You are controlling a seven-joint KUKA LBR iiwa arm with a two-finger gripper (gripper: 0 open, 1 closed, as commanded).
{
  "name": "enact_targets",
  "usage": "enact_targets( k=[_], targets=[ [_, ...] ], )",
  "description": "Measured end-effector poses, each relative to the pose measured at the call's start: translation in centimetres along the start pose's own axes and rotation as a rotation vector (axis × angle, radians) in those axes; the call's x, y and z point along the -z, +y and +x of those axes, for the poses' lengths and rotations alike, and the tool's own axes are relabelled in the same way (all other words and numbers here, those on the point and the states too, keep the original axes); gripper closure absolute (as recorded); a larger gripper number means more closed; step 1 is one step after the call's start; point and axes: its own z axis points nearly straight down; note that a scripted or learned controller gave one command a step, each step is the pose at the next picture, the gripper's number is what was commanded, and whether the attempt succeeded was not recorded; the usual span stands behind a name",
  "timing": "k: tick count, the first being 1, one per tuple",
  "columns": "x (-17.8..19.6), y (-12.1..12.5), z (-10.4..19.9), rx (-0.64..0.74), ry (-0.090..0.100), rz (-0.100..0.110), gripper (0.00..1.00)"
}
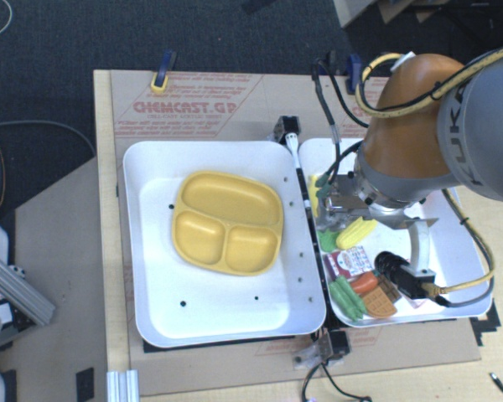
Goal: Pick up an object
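Observation:
My gripper (342, 210) hangs low over the left part of the right bin (461, 249), under the orange wrist band. Right below it lies a yellow corn-like toy (355, 232). A green piece (328, 241) sits against the bin's left wall, beside the yellow toy. Nearer the front lie a red-and-white packet (352, 262), a green pod (349, 296), a small orange-red piece (365, 282) and a brown waffle-like piece (380, 304). The arm hides much of this bin.
The left bin (151, 249) holds a yellow three-part plate (227, 222). A ridge where the two bins meet (307, 224) runs close to the gripper's left. Cables trail over the bench behind the right bin.

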Motion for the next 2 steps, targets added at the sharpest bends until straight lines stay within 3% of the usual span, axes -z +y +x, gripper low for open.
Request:
enact_targets(
  k=[1,2],
  targets=[
    [1.5,0.3,-0.3,-0.003,-0.003,-0.009,1.0],
    [-0.6,0.6,-0.7,-0.005,-0.002,-0.001,1.0]
  ],
)
